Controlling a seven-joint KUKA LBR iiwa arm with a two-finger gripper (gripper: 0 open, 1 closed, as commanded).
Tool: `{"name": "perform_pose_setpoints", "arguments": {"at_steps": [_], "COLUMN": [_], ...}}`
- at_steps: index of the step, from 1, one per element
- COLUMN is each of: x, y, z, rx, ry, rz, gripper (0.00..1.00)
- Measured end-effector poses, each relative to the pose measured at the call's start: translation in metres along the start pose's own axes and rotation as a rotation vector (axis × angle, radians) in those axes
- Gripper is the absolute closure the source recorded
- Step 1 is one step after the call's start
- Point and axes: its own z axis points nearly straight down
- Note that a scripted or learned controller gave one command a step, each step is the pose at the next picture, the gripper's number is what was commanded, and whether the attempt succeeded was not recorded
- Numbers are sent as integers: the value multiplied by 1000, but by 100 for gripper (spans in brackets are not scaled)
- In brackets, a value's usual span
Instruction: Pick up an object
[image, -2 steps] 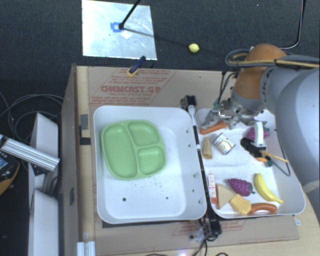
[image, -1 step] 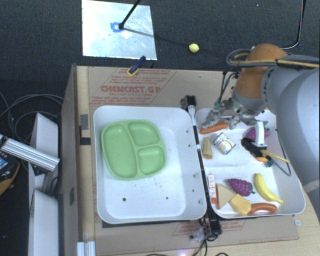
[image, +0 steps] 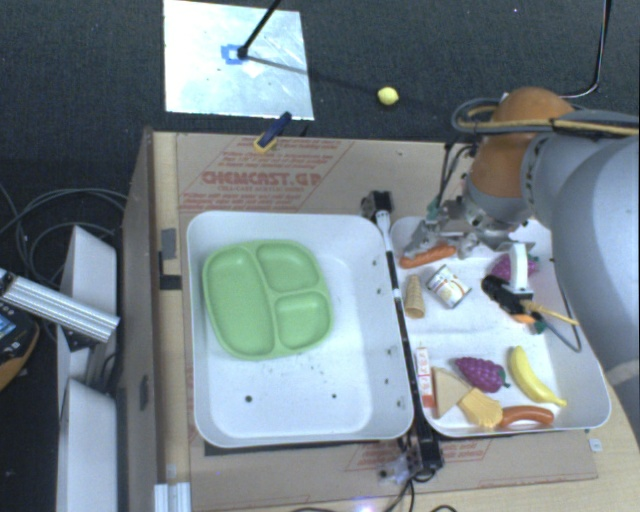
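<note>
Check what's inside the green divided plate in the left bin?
The green divided plate lies in the left bin; all three compartments show bare green, nothing covering them. The toy food sits in the right bin, where the claw is.

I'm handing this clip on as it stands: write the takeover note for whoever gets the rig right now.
End effector: low at the back of the right bin, right over the carrot; finger state unreadable, so no grasp confirmed.
Right bin also holds a small can, grapes, a banana, cheese wedges and a cone.
Left bin holds the green divided plate.
Done: approach to the carrot.
Left: secure a grasp, lift an object clear.
</note>
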Motion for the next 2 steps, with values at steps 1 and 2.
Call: {"name": "perform_pose_setpoints", "arguments": {"at_steps": [1,2], "x": [0,0], "y": [0,0], "z": [0,0], "rx": [0,0], "ry": [0,0], "rz": [1,1], "gripper": [0,0]}}
